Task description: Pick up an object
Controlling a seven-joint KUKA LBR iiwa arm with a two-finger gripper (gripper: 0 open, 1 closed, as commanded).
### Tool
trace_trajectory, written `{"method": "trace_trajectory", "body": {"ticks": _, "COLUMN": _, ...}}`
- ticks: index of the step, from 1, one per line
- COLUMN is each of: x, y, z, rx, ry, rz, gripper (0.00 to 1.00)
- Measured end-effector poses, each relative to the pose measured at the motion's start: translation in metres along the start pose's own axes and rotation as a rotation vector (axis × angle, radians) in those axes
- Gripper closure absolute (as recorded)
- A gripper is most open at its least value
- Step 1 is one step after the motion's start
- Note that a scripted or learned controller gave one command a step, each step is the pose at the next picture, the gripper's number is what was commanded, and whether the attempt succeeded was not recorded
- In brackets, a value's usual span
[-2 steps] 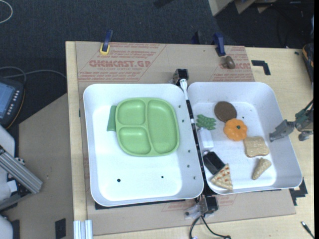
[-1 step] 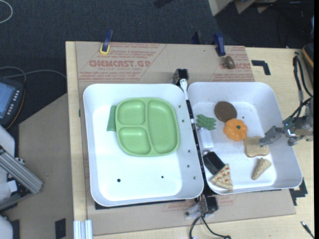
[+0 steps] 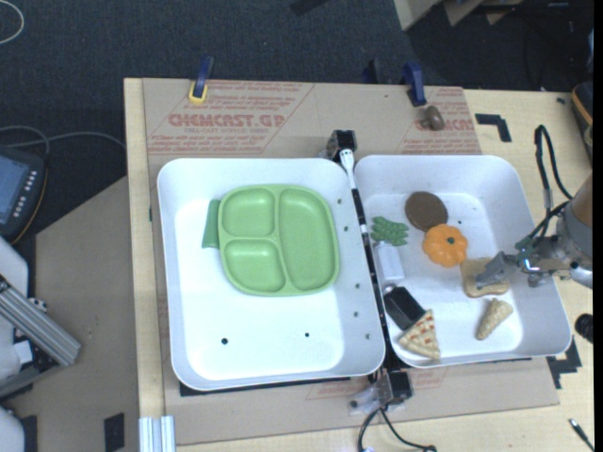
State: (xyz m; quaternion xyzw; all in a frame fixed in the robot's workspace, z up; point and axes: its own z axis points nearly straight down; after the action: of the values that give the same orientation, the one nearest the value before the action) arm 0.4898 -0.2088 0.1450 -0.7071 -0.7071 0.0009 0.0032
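My fingers (image 3: 497,273) low in right bin (image 3: 490,172), over tan piece (image 3: 482,283); open or closed, cannot tell. Orange pumpkin (image 3: 445,245) just left, brown disc (image 3: 426,209) beyond. Cone (image 3: 493,319) below. Green tray (image 3: 279,239) in left bin (image 3: 188,281).

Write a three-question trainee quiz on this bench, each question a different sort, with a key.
1. True or false: the green divided plate lies in the same bin as the orange pumpkin.
2. Which item lies nearest the gripper? A) pizza slice B) tan flat piece C) brown round disc
3. Fill the blank: the green leafy toy sits by the right bin's ____ wall, as the camera sees it.

Key: 1 false, the plate is in the left bin; 2 B; 3 left.
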Motion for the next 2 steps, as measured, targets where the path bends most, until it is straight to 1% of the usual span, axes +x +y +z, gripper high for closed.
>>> {"method": "trace_trajectory", "body": {"ticks": 1, "x": 0.0011, "y": 0.0066, "z": 0.0602, "rx": -0.004, "ry": -0.003, "rz": 0.0, "gripper": 0.0}}
{"method": "trace_trajectory", "body": {"ticks": 2, "x": 0.0011, "y": 0.0065, "z": 0.0603, "rx": -0.004, "ry": -0.002, "rz": 0.001, "gripper": 0.0}}
